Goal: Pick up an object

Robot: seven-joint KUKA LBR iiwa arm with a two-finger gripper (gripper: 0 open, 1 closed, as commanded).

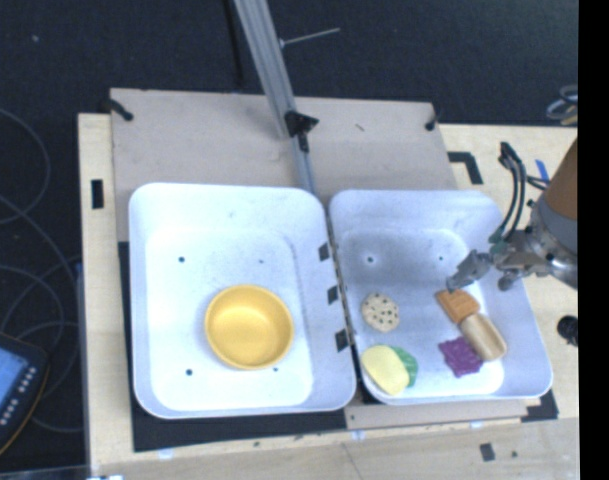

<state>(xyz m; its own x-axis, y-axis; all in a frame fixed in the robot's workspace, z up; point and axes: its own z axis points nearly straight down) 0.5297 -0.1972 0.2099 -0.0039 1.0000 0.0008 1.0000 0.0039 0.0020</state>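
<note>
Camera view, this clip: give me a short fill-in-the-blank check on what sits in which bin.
1. The round yellow plastic bowl sits in the ____ white bin.
2. The speckled tan cookie lies in the ____ white bin.
3. The purple ruffled toy lies beside a tan ____.

Missing words: left; right; cylinder

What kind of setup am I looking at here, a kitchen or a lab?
Likely a robot lab bench: two white bins on a board, toy food like a cookie, loose cables on dark floor, and the arm's gripper.
</note>
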